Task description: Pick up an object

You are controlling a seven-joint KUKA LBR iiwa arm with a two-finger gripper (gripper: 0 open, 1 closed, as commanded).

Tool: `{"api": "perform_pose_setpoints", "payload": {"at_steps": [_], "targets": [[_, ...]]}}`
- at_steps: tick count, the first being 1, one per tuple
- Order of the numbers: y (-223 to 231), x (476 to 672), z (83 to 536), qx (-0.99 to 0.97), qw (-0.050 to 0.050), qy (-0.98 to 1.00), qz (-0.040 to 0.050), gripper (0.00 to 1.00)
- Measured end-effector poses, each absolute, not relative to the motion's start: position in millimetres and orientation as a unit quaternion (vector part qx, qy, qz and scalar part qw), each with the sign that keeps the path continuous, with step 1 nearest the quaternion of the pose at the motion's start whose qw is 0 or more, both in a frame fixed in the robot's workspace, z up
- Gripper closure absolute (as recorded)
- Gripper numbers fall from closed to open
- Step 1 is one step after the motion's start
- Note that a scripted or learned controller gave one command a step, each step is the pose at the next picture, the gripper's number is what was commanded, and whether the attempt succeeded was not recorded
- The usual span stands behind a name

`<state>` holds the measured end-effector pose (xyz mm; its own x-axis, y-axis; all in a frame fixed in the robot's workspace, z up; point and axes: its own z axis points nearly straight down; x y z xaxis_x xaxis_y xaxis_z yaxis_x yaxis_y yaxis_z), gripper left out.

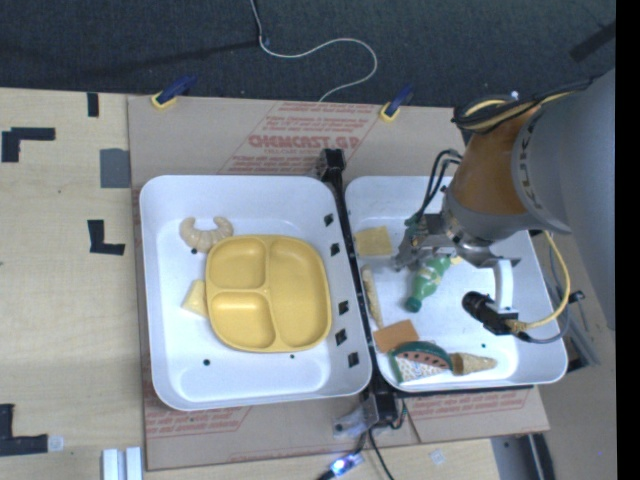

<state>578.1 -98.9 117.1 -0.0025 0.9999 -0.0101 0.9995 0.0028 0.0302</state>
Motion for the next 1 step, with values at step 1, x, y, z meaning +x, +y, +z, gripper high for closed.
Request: {"api": "perform_pose_setpoints", "payload": {"at_steps": [1], "targets": [[-98.7, 580.1, 180.6, 0.706, 0.002, 0.708, 0.0012, 1.00]]}}
